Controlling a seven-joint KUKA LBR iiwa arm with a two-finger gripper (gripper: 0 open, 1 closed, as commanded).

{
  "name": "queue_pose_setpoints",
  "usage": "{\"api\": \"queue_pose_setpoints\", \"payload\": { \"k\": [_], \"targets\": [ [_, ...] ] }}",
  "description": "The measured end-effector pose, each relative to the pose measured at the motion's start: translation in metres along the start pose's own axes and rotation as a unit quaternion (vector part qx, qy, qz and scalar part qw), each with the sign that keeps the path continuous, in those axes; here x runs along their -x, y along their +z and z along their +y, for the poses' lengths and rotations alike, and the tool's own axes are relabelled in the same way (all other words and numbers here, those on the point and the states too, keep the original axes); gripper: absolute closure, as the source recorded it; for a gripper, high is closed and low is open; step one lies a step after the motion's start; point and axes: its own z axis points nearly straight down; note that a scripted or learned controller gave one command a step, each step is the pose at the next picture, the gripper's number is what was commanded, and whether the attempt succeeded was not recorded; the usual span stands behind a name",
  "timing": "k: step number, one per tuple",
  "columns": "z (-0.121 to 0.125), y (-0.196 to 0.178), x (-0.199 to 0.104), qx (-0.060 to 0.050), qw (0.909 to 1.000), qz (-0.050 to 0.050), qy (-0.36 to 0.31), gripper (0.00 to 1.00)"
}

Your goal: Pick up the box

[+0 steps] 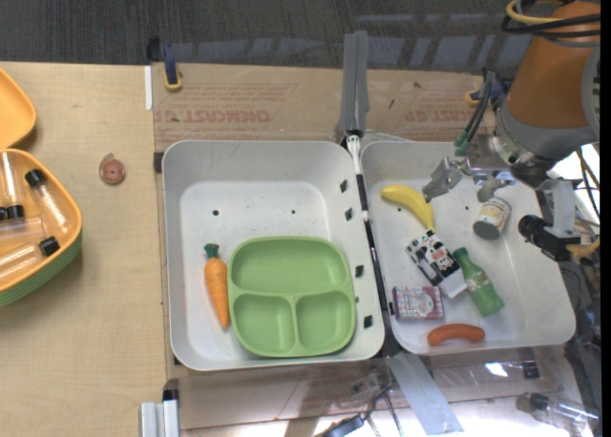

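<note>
Gripper (445, 177) first: we are finding it hanging over the upper part of the right bin (540, 328), in the upper right of the frame. It is carrying nothing that we can make out, and we are unable to tell whether it is spread or pressed together. Just below and to the left of it the banana (408, 204) is lying on the bin floor, and to its right the can (491, 219) is resting on its side. Moving lower, we are passing a black-and-white packet (431, 256) and a green bottle (476, 282) lying beside it. The box (417, 303), pink and white, is sitting flat near the lower left corner of the same bin, well apart from the gripper, with a red sausage (455, 334) just below and to the right of it. Further out, in the left bin (187, 166), a green divided plate (289, 294) and a carrot (217, 283) are lying side by side. We are judging the task as barely begun: the box is lying untouched, so the approach, the grasp and the lift are all still waiting to be done.
</note>
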Motion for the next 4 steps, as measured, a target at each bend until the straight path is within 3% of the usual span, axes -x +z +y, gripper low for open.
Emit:
{"api": "queue_pose_setpoints", "payload": {
  "k": [1,2,3,4],
  "targets": [
    [-0.014,0.115,0.068,0.002,0.9905,0.0,-0.138,0.0],
    [-0.037,0.061,0.061,0.002,0.9203,-0.001,-0.391,0.0],
    [-0.036,0.052,0.062,0.004,0.921,-0.001,-0.39,1.0],
    [-0.093,0.098,0.068,0.011,0.9849,-0.003,-0.173,1.0]
  ]
}}
